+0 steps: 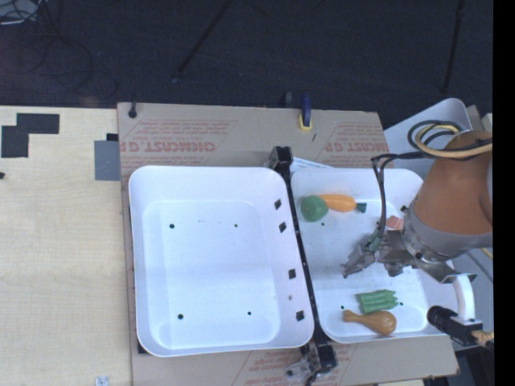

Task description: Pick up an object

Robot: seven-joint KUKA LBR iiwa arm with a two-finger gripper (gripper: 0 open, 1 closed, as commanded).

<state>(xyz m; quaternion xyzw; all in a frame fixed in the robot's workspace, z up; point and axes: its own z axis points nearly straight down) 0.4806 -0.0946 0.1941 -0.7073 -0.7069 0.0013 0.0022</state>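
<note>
While the gripper (358, 261) hangs over the right bin (330, 240), grip state unreadable, the green toy (376, 301) lies at five o'clock, long axis running three-to-nine.

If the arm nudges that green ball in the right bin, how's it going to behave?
The green ball looks round, so it would probably roll at a light touch. It sits against the orange carrot-shaped toy, which may block it that way. Its smooth curve could slip from the end effector.
</note>
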